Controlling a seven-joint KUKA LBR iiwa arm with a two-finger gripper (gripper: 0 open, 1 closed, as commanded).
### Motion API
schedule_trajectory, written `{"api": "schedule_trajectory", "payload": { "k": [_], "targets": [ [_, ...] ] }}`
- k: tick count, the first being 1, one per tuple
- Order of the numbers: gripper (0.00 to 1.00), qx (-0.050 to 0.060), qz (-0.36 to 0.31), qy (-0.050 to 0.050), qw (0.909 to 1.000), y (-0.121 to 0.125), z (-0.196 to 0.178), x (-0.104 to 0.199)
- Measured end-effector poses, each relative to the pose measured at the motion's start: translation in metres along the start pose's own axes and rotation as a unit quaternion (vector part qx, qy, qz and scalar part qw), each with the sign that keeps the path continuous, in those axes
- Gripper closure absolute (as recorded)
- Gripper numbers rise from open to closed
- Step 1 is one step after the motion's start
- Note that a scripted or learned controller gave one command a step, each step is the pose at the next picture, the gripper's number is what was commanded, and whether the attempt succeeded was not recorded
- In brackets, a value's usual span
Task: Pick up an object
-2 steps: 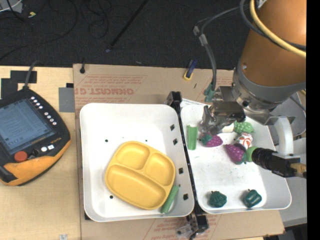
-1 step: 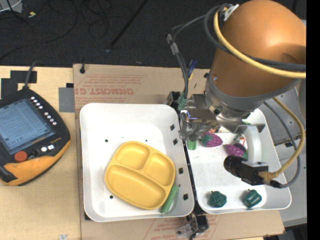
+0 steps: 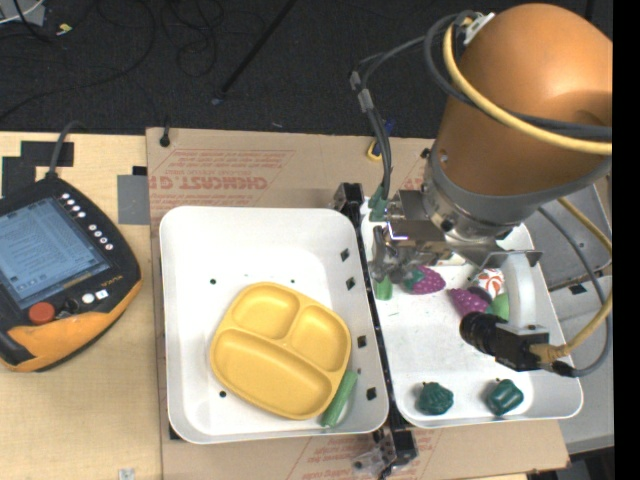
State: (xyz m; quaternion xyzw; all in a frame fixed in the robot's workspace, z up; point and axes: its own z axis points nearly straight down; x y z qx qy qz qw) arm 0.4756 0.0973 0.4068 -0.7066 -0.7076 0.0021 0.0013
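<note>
My gripper (image 3: 392, 268) hangs low over the upper left corner of the right bin (image 3: 430, 353), close to the wall shared with the left bin. Beside it to the right lies a purple piece (image 3: 427, 282), and a second purple piece (image 3: 467, 298) sits further right. A red and white item (image 3: 490, 283) rests beyond that, partly hidden by the arm. Two dark green pieces lie near the bin's front edge, one (image 3: 434, 398) to the left of the other (image 3: 503, 397). The wrist hides much of the bin's back.
The left bin (image 3: 200, 243) holds a yellow divided plate (image 3: 280, 348) with a long green vegetable (image 3: 339, 400) against its right edge. A teach pendant (image 3: 55, 268) lies on the bench at the far left. Cables trail across the dark floor behind.
</note>
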Motion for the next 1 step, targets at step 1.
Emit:
{"api": "schedule_trajectory", "payload": {
  "k": [1],
  "targets": [
    [1.0, -0.004, 0.001, 0.001, 1.0, 0.0001, -0.0594, -0.0224]
  ]
}}
